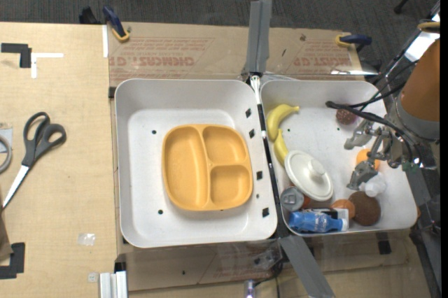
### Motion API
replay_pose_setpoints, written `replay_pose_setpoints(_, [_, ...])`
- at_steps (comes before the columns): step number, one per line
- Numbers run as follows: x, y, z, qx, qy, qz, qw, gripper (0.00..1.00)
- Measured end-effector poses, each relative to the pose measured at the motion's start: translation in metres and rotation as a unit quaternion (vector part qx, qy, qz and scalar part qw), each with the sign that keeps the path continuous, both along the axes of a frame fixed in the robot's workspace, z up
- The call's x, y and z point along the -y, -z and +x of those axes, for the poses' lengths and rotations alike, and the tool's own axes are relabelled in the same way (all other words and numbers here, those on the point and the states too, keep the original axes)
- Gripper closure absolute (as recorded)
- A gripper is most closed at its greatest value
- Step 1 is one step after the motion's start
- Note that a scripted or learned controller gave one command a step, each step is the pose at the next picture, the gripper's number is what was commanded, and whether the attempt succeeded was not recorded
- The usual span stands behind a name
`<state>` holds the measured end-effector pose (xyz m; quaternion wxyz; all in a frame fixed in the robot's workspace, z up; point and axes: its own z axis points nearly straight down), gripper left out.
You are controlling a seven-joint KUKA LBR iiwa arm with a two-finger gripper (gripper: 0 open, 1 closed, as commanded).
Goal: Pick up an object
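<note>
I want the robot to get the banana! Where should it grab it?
Probably around the middle of the banana, from straight above. It lies flat along the right bin's left wall, so the fingers should close across its narrow width. The white lid sits close to its lower end; the upper half looks freer.

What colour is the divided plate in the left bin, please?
Yellow-orange; the divided plate shows clearly in the camera view.

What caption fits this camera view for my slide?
Gripper low over right bin of clutter; yellow divided plate in left bin.
</note>
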<state>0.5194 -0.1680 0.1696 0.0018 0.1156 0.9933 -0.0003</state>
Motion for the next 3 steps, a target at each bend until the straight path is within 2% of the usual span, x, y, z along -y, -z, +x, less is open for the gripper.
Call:
replay_pose_setpoints(1, [-0.022, 0.071, -0.027, 0.014, -0.013, -0.0030, 0.9998, 0.00])
replay_pose_setpoints(2, [-0.022, 0.062, -0.026, 0.012, -0.014, -0.0033, 0.9998, 1.00])
replay_pose_setpoints(3, [-0.038, -0.118, -0.039, 0.001, -0.155, -0.0005, 0.9879, 1.00])
